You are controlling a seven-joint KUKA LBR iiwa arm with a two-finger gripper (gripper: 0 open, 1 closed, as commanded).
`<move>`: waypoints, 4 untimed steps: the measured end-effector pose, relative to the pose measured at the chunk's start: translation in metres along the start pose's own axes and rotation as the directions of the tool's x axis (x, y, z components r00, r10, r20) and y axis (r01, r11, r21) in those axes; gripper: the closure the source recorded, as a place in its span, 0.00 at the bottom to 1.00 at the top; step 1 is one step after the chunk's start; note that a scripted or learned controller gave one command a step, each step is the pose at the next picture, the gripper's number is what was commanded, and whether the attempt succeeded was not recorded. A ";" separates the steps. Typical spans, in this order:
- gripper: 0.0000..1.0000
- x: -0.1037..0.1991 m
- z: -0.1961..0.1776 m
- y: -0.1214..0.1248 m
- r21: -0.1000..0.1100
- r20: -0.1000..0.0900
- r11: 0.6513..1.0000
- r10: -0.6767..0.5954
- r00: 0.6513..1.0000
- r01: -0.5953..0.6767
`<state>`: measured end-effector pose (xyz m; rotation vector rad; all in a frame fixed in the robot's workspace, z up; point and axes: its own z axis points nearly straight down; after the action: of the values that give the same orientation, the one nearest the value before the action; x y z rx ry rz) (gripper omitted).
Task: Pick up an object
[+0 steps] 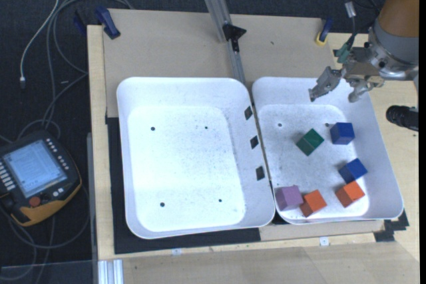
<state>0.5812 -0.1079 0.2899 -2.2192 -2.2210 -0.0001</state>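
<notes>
Camera view: gripper point(339, 90) above right bin point(293, 86) far rim.

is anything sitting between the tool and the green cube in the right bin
Nothing visible does. The tool, open, hangs over the far part of the right white bin. The green cube lies nearer the camera and slightly left, apart from the blue cube beside it, with bare bin floor between.

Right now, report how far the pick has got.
Nothing is picked yet. The claw hangs open above the far edge of the right bin, holding nothing. All six blocks lie in that bin, the green block and a blue block nearest the claw. Descent, grasp and lift are all left.
</notes>
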 end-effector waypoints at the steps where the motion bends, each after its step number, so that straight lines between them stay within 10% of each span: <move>1: 0.00 0.003 0.177 -0.035 -0.014 0.010 1.000 0.004 1.000 -0.004; 2: 0.00 0.004 0.179 0.025 -0.024 0.010 1.000 -0.001 1.000 0.001; 3: 0.00 -0.064 0.187 0.067 -0.011 0.007 1.000 0.004 1.000 -0.004; 4: 1.00 -0.059 0.177 0.067 -0.007 0.005 1.000 -0.002 1.000 0.002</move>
<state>0.6477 -0.1665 0.1125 -2.2232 -2.2290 -0.0029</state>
